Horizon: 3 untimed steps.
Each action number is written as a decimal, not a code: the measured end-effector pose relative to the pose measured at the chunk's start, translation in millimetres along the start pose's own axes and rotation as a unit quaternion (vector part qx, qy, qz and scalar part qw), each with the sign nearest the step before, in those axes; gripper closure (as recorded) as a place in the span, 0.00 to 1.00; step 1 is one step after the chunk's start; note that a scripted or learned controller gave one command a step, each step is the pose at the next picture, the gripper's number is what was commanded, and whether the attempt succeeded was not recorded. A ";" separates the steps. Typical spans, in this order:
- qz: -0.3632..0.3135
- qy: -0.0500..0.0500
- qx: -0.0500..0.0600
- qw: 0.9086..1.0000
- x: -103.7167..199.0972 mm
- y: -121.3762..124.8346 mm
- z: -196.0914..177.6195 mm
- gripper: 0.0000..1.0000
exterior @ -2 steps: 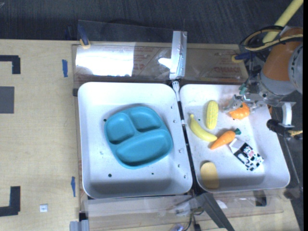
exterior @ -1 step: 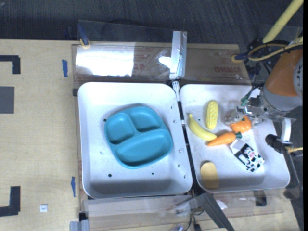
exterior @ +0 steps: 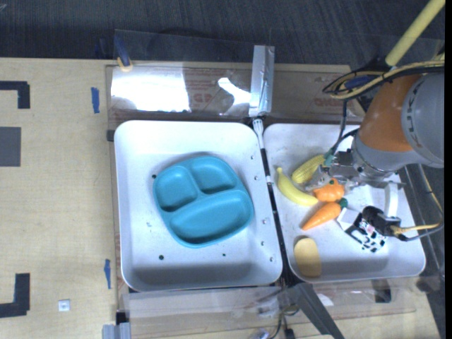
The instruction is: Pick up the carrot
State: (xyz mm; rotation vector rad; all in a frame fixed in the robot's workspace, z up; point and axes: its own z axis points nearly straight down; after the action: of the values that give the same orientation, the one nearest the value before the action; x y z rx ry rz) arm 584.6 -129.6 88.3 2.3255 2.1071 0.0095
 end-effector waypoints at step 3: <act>0.043 -0.001 0.003 0.999 62.6 -101.6 -124.1 1.00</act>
State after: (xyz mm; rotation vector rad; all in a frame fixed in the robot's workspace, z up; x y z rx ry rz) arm 488.8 -57.4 211.8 2.4160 2.0081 -0.0008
